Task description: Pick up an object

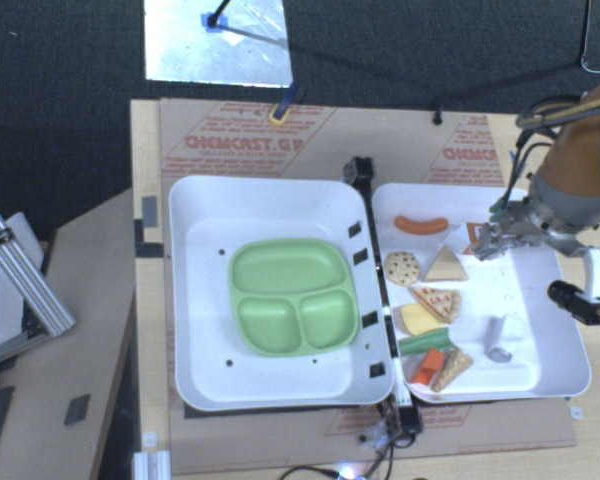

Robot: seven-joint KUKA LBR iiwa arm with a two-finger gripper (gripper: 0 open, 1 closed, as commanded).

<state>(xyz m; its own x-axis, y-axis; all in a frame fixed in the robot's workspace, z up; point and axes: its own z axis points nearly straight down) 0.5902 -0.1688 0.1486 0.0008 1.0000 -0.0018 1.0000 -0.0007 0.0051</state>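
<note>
Camera view: gripper point(483, 245) hovers just right of the tan wedge point(446, 265), presumably to grab it; claw state unclear.

One fixed camera looks down slantwise on both bins point(280, 193)

Two white bins point(195, 218), one green tray point(290, 296), roughly nine food pieces.
</note>
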